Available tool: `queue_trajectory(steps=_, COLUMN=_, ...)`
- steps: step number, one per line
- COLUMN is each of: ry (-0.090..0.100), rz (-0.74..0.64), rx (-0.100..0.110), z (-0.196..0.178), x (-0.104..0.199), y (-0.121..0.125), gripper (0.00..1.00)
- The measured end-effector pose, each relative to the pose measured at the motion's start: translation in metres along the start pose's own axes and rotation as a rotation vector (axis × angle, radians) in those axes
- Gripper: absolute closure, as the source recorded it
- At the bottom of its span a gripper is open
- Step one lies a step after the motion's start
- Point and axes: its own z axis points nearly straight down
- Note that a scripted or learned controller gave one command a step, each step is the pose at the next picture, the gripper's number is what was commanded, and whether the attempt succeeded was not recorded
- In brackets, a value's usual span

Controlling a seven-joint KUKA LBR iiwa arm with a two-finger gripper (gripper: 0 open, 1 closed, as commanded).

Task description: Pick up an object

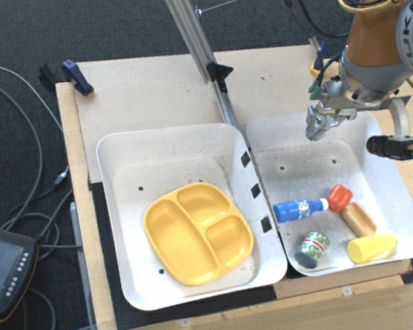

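Gripper above right bin, nothing grasped.
We see the two-finger gripper pressed together; the yellow plastic block in the bin's near corner looks light, rigid; we'd pinch its long sides.

One fixed camera above the bench, looking down at a slant.

It stands far enough back to take in both white bins, the left bin at lower left and the right bin at lower right, with dark floor across the top edge.
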Motion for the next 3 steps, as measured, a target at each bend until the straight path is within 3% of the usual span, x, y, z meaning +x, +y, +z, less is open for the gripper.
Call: queue_trajectory(steps=3, ry=0.000, rz=0.000, rx=-0.002, z=-0.001, x=0.162, y=0.019, gripper=1.00)
